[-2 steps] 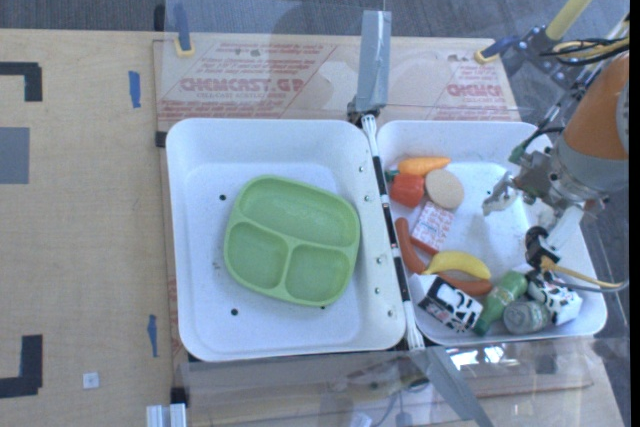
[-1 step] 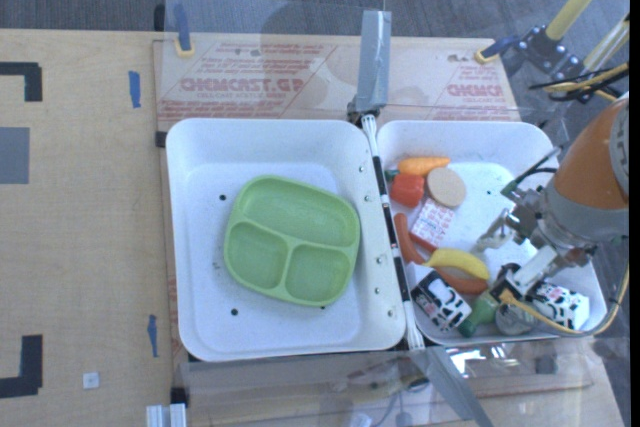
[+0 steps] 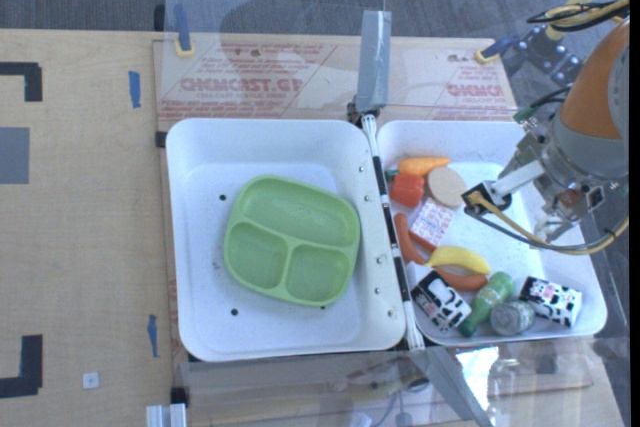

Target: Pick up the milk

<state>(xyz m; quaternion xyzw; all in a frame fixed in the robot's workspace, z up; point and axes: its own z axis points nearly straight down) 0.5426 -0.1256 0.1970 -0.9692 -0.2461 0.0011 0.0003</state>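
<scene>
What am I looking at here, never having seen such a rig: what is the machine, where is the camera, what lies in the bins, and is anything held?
One fixed camera looks down at a slant on a wooden bench. The grey arm with the orange band is the robot, reaching in from the right. Its gripper hangs over the right bin. The left bin has a green divided plate. The right bin has toy food: a carrot, a banana, a green bottle, a can and two cow-patterned milk cartons, one near the middle, one at the right. I see nothing held.
</scene>
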